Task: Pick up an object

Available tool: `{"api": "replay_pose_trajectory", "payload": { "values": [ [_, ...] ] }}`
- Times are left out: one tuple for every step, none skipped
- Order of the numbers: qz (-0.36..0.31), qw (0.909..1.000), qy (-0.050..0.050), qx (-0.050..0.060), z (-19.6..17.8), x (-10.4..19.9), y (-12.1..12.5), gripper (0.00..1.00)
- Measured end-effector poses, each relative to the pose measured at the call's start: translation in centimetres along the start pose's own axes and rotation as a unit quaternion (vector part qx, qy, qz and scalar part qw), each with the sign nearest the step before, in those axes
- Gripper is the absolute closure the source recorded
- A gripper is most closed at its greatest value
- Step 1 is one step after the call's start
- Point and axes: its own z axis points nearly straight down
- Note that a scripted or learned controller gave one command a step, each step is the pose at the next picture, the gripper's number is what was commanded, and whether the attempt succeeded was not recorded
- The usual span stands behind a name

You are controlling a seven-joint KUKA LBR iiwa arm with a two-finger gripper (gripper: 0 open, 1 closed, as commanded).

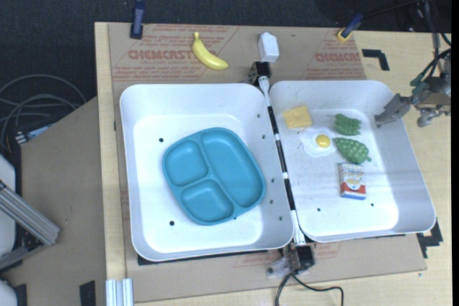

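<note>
The right bin point(401, 211) holds a yellow cheese square point(297, 117), a fried egg point(318, 142), two green leafy pieces point(348, 124) point(352, 149) and a small red and white carton point(352, 181). My gripper point(409, 112) hangs at the bin's far right rim, to the right of the green pieces and apart from them. Its two grey fingers point(391, 112) are spread open with nothing between them.
The left bin point(143, 118) bears a blue divided plate point(211, 174). A yellow banana point(207, 54) lies on the bench behind the left bin. A white block point(269, 46) sits at the back between the bins. Cables hang at the right edge.
</note>
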Motion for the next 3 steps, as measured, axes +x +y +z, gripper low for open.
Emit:
{"api": "replay_pose_trajectory", "payload": {
  "values": [
    [0.0, 1.0, 0.001, 0.002, 11.5, 3.4, -0.9, 0.0],
    [0.0, 1.0, 0.001, 0.002, 16.1, 4.9, -3.1, 0.0],
    [0.0, 1.0, 0.001, 0.002, 16.0, 7.4, -5.9, 0.0]
  ]
}}
